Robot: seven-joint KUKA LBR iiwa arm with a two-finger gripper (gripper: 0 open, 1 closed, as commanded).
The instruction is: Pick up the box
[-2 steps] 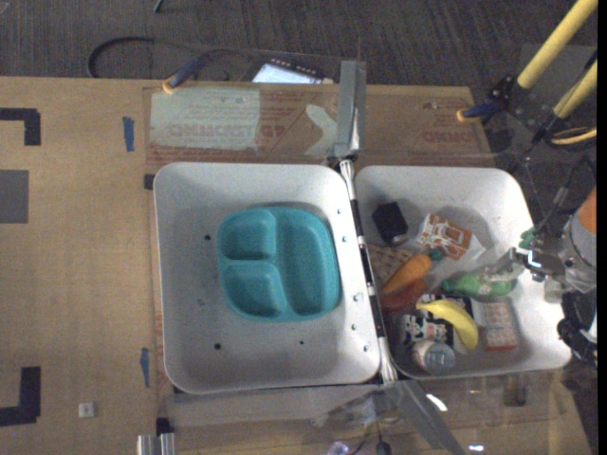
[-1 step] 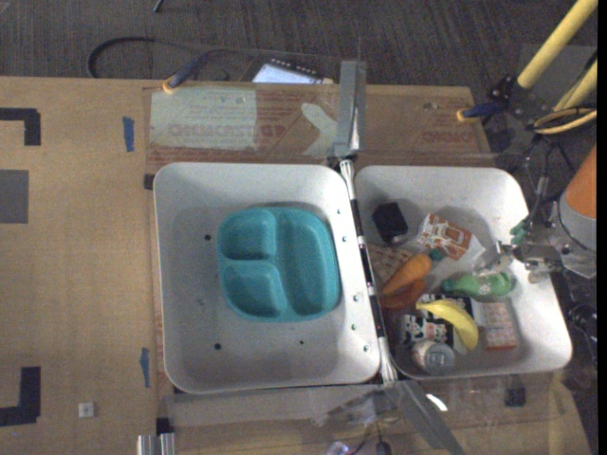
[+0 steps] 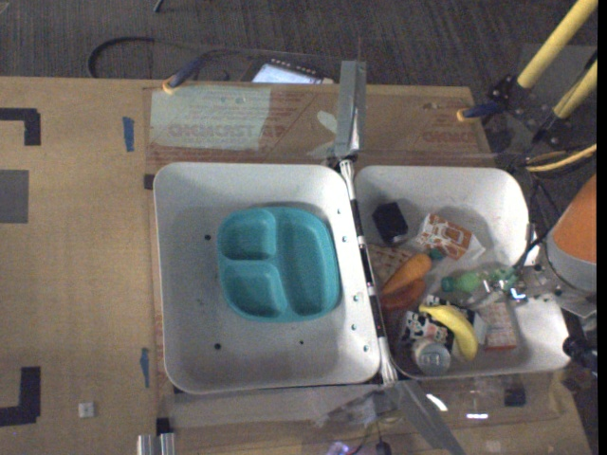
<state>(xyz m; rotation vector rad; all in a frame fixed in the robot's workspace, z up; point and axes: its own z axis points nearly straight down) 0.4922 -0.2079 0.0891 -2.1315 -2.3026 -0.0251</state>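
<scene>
So the arm's hand (image 3: 512, 287) is down at the far right side of the right-hand shallow white bin (image 3: 517, 190), low over the clutter. Honestly can't tell from here how it's set, it's just a blur of metal bits under the orange band.

The box, an orange and white carton with a pattern on it (image 3: 444, 235), lies flat up and to the left of the hand, near but apart from it. Nothing is gripping it.

Just left of the hand is a green bottle lying on its side (image 3: 467, 282), pretty much touching it. Below and left of the hand sits a yellow banana (image 3: 455, 327), with a small silver can (image 3: 432, 356) just under that. A pinkish packet (image 3: 499, 330) is right below the hand. Further left there's an orange carrot (image 3: 406, 275) and, above it, a small black block (image 3: 390, 222).

Way off to the hand's left, the other white bin (image 3: 180, 349) holds a teal plastic divided plate (image 3: 279, 263), all on the brown cardboard-covered desk (image 3: 76, 273).
</scene>
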